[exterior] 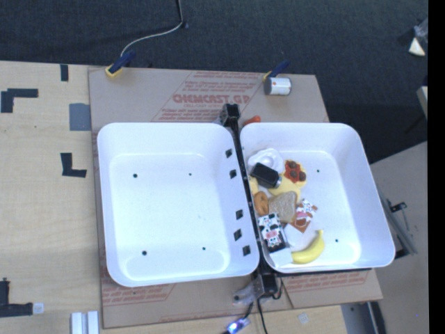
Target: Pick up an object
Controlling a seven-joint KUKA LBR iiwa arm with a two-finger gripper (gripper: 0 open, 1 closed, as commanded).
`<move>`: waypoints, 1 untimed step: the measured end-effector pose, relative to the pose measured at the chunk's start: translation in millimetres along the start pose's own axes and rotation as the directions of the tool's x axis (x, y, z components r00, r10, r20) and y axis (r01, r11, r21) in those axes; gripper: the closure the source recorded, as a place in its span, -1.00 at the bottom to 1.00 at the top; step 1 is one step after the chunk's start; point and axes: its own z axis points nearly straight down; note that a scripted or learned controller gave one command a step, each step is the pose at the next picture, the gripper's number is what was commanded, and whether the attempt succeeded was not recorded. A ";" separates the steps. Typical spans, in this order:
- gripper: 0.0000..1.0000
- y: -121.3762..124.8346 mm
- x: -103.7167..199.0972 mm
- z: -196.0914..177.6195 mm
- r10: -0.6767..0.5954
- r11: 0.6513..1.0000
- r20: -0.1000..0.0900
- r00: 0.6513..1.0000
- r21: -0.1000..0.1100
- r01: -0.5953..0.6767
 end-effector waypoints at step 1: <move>1.00 -84.8 3.0 127.6 -0.001 1.000 -0.007 1.000 0.016 0.001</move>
